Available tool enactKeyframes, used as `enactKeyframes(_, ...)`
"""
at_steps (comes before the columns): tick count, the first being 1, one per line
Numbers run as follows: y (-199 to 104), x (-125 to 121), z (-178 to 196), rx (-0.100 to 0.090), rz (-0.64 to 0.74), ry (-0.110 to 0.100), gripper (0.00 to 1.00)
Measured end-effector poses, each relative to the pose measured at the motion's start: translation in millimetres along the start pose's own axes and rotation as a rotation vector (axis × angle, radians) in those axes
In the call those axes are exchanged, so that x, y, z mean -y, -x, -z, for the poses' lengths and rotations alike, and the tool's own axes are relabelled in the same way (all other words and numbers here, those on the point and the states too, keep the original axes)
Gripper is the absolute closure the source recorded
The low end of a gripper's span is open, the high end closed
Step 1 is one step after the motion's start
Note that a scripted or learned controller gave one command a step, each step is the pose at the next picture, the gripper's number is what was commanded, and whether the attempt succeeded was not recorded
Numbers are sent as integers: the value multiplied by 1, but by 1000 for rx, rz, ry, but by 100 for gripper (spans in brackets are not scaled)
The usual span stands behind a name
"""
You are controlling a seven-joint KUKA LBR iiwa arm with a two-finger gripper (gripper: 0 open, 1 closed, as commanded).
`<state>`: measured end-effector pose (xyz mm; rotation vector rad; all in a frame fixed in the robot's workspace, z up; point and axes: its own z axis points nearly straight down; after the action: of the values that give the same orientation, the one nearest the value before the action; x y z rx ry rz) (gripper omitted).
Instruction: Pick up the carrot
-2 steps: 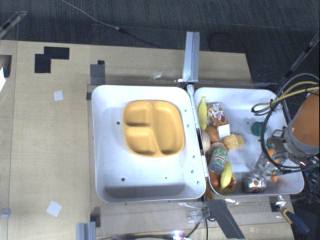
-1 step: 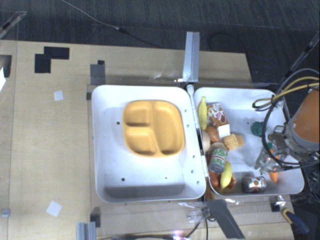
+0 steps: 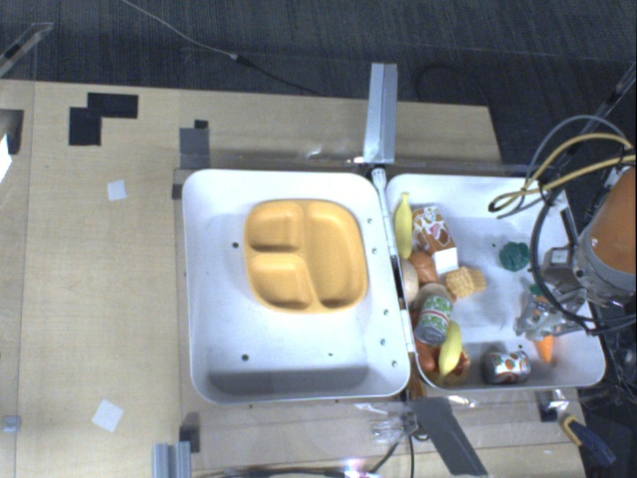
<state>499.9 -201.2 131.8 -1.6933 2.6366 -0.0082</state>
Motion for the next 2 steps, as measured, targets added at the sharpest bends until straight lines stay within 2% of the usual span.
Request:
enactKeyframes(1,-8,-8,3,0,335,2,100)
enactKeyframes(2,-2,4,-43,-1,853,2,100)
